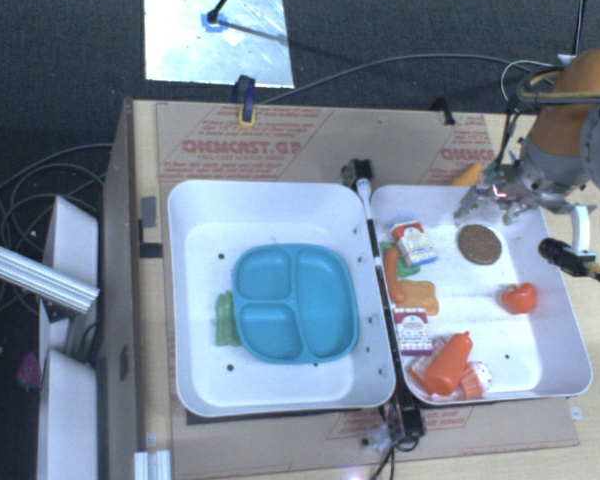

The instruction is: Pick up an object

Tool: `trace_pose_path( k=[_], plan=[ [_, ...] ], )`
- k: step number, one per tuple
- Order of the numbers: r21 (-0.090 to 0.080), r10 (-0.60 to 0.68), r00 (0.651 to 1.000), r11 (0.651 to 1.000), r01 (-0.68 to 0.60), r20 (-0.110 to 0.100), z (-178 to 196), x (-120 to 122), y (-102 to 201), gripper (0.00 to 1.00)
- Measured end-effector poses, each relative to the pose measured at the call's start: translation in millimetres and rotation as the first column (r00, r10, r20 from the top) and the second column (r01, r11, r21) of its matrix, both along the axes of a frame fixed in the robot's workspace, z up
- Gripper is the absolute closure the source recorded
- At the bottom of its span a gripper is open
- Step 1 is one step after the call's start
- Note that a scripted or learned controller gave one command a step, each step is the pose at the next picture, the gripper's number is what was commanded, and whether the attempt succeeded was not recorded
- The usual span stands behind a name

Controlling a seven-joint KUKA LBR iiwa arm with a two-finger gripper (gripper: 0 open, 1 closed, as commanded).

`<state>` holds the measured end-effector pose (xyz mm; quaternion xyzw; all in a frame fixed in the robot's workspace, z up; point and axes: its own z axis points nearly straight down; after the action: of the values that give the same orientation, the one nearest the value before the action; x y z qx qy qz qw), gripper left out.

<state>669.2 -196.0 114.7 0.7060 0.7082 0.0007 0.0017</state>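
The right bin [540, 353] holds several toy foods. A brown round patty [479, 244] lies near its far side. A red tomato-like piece [518, 298] sits to the right. A small red, white and green carton [412, 243], an orange stick [390, 268], an orange chunk [415, 294], a red and white box [411, 330] and an orange-red bottle [445, 363] crowd the left side. My gripper [489, 208] hovers over the bin's far edge, just beyond the patty, open with nothing between its fingers.
The left bin [205, 228] carries a blue divided plate [295, 301] and a green piece [225, 320] beside it. An orange object [467, 175] lies at the right bin's far rim. A black and white attachment [570, 248] juts from the arm over the right side.
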Motion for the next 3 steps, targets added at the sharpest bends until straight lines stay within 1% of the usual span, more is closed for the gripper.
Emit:
trace_pose_path(
  k=[1, 2, 3],
  plan=[
    [0.000, 0.002, 1.000, 1.000, -0.002, 0.000, 4.3, 0.0, 6.9, 0.00],
    [0.000, -0.001, 1.000, 1.000, 0.001, -0.001, -9.4, -13.4, 0.3, 0.00],
    [0.000, 0.002, 1.000, 1.000, -0.002, -0.001, -21.5, -2.2, 0.7, 0.00]
  ],
)
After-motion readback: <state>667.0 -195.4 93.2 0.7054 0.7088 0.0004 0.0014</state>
